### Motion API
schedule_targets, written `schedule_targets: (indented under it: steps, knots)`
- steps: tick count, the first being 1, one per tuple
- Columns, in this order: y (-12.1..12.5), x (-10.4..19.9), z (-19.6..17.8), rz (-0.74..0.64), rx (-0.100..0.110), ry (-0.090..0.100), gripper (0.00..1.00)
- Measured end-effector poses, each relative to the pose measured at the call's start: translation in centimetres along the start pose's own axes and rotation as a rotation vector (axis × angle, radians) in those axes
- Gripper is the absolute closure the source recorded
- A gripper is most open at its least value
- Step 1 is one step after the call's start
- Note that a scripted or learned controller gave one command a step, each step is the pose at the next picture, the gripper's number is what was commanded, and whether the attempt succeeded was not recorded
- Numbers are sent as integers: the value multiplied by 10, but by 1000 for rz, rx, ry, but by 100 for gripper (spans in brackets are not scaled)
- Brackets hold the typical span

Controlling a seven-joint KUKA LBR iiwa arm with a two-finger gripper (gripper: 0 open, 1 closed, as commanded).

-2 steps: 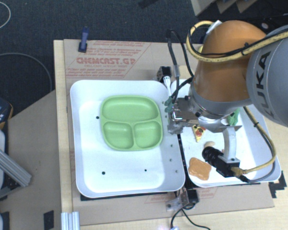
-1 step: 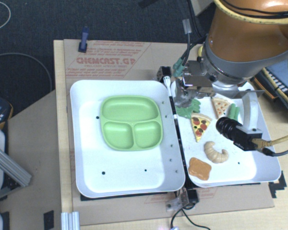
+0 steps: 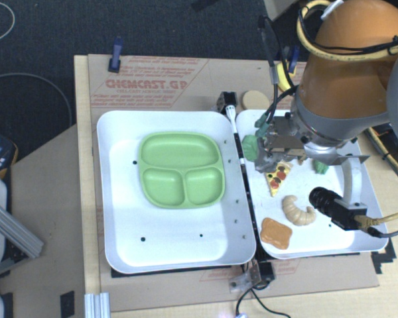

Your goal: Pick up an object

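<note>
While the gripper (image 3: 276, 156) hung low over the right bin (image 3: 365, 242), I could not tell its state; the pizza slice toy (image 3: 276, 178) lay just near of it, the croissant (image 3: 297, 211) nearer.

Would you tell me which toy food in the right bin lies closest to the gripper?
The pizza slice, lying just below the gripper; the croissant and the toast lie farther toward the bin's front.

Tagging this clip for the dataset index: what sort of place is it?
Likely a robotics lab pick-and-place bench, not a kitchen: two shallow white plastic bins sit on a brown paper-covered board, toy food such as a croissant lies in the right bin, and loose cables trail over dark carpet.
</note>
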State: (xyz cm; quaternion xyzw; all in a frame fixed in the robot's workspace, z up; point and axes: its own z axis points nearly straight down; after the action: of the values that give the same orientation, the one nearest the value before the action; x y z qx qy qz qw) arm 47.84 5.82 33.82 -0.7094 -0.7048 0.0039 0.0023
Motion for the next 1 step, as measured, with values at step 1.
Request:
schedule_targets:
  steps: [1]
  knots:
    - [0, 73, -14, -14, -12, 4, 100]
